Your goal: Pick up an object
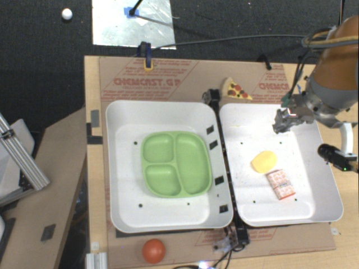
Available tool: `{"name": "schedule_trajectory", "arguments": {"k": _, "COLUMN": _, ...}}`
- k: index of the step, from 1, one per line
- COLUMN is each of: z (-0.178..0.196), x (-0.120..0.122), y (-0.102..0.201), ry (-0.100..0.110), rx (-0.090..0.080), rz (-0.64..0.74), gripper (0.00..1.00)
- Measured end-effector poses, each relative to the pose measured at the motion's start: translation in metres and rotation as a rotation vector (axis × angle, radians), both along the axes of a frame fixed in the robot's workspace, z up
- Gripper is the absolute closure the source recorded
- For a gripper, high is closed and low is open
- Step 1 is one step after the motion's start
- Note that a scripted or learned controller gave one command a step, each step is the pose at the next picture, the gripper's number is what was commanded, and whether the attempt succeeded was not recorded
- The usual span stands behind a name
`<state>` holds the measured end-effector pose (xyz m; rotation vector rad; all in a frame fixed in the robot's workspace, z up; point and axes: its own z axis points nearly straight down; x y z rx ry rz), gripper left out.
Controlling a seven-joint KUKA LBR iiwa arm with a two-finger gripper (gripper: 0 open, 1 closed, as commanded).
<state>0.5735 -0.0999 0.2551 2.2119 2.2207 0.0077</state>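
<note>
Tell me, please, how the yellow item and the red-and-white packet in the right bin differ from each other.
The yellow item is rounded and plain in colour, while the red-and-white packet is boxy with a printed pattern. The yellow item lies nearer the bin's middle; the packet lies below and right of it in the picture, set at a slant. Both rest on the floor of the right bin, close together, and the gripper holds neither.

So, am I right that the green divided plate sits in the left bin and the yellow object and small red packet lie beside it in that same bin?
Not quite. The camera view shows the green divided plate in the left bin, but the yellow object and the small red packet lie in the right bin.
</note>
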Motion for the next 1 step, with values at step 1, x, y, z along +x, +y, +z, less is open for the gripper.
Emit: {"name": "schedule_trajectory", "arguments": {"k": 1, "z": -0.0021, "x": 0.0099, "y": 0.0620, "ry": 0.005, "rx": 0.003, "rz": 0.006, "gripper": 1.00}}
